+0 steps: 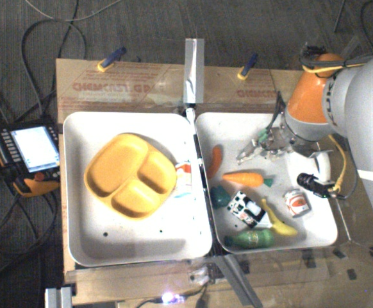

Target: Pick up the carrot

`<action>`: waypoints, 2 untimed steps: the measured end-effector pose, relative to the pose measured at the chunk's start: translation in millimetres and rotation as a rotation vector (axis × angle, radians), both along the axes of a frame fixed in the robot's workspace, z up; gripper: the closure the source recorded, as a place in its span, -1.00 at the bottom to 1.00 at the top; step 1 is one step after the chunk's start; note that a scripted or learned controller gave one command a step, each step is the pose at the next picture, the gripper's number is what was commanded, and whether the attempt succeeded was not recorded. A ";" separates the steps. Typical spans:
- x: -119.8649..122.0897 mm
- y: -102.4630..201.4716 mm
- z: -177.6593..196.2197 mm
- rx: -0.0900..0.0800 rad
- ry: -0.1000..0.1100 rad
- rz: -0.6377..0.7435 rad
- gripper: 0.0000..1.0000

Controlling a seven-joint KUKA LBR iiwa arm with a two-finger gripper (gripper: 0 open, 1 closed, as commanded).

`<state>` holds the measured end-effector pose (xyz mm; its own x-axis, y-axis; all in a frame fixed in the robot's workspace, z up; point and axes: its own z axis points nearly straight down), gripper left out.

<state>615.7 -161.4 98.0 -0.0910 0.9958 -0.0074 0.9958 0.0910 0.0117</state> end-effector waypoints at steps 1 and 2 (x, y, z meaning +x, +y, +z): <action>-45.1 47.1 -8.3 -0.002 0.000 0.193 -1.00; -72.8 -21.4 -8.3 -0.001 0.000 0.173 -1.00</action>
<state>542.9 -182.7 89.6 -0.2609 0.9653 -0.0082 0.9653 0.2610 0.0117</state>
